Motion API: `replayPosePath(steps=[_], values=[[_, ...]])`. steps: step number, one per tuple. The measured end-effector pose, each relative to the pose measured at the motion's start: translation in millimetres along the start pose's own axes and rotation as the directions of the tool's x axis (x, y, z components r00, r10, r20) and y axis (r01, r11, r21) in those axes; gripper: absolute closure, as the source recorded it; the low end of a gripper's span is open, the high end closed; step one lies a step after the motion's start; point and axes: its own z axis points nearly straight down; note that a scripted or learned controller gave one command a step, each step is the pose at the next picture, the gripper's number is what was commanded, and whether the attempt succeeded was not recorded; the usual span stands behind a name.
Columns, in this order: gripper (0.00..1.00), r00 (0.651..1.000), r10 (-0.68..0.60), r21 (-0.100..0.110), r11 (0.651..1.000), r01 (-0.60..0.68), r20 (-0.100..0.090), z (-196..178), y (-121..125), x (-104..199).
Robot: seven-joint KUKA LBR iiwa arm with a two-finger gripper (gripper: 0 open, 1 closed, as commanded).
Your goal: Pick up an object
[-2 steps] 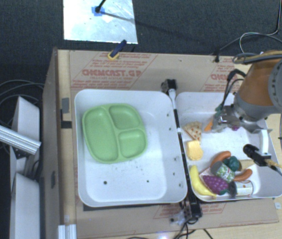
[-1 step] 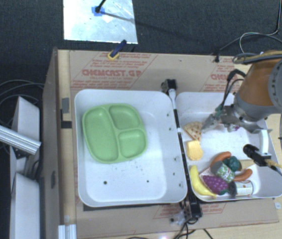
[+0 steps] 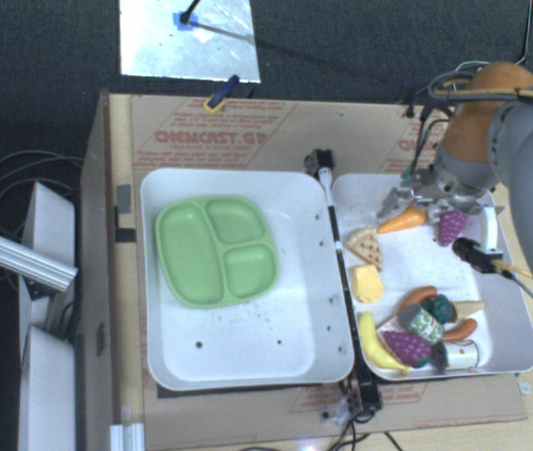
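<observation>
Camera view, from above at a slant. Two shallow white bins stood side by side on the bench. The left bin (image 3: 181,346) held a green divided plate (image 3: 216,250), lying flat toward its rear left. The right bin (image 3: 520,346) held the toy food. The arm (image 3: 529,139), grey with an orange band (image 3: 478,111), reached in from the right over the rear of the right bin. The gripper (image 3: 415,198) hung low at that bin's rear, directly above the thick end of the toy carrot (image 3: 402,220); the carrot lay on the bin floor, its tip pointing left, just under the gripper, and whether they touched was unclear. Purple grapes (image 3: 451,225) lay just right of the carrot. A waffle wedge (image 3: 365,248) lay near the carrot's front left, beside the divider, with a yellow block (image 3: 368,283) in front of it. A banana (image 3: 373,342) and a heap of mixed toys (image 3: 431,325) occupied the bin's front.
</observation>
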Motion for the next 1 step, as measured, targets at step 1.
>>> replayPosePath(steps=[1], values=[[1.00, 1.000, -0.001, 0.005, 1.000, 0.001, 0.003, -9.8, -1.3, -2.6]])
